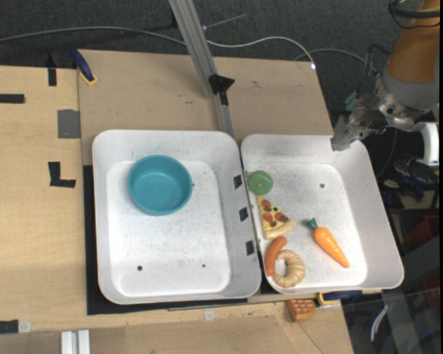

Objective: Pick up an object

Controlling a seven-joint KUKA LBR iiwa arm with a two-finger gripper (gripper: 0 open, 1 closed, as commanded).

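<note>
The right bin point(354, 169) holds several toy foods: a green round piece point(260, 181), a pizza slice point(272, 217), an orange carrot point(329, 245), a hot dog point(275, 253) and a beige ring-shaped donut point(290, 268). A blue bowl point(159, 184) sits in the left bin point(114, 153). My gripper point(342, 136) hangs over the right bin's far right corner, well away from the foods and with nothing seen in it.
A grey metal pole point(199, 46) slants down to the gap between the bins. A small orange block point(301, 310) lies on the bench below the right bin. Cables run across the dark floor behind.
</note>
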